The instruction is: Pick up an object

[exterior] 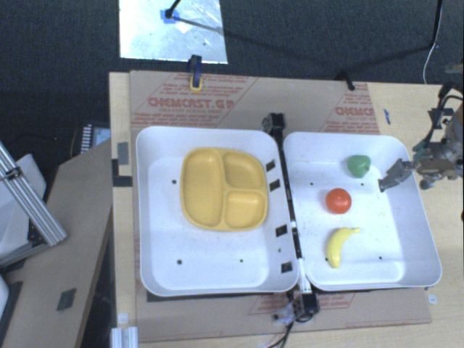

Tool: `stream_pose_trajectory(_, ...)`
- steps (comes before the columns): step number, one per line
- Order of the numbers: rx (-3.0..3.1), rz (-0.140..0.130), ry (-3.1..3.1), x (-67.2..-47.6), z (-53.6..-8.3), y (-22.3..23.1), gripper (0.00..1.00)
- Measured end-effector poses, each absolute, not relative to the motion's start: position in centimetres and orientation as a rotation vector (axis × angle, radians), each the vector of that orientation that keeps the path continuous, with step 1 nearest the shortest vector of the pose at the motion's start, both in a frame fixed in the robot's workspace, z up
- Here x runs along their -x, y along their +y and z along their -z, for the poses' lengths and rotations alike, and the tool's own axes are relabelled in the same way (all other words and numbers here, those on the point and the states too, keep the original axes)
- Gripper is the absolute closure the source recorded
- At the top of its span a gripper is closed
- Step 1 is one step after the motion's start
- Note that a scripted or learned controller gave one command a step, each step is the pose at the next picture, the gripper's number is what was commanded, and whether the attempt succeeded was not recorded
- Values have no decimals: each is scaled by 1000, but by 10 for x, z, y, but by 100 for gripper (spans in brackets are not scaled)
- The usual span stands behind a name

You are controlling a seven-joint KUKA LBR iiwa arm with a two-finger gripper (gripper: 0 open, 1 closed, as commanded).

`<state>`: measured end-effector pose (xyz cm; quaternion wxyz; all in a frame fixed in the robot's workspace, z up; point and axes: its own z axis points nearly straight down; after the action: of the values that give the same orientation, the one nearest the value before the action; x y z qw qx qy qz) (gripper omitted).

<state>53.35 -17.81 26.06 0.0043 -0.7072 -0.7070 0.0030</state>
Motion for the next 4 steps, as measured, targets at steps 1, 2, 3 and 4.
stream_pose_trajectory(1, 2219, 0, -2226, -536, -267, -177, 0)
stream_pose_trajectory(2, 2220, 1, -2223, -535, -225, -172, 0)
stream_pose_trajectory(3, 2220, 0, -2221, -531, -165, -168, 0)
stream_pose_trajectory(4, 2220, 0, -2221, -536, -105, -173, 0)
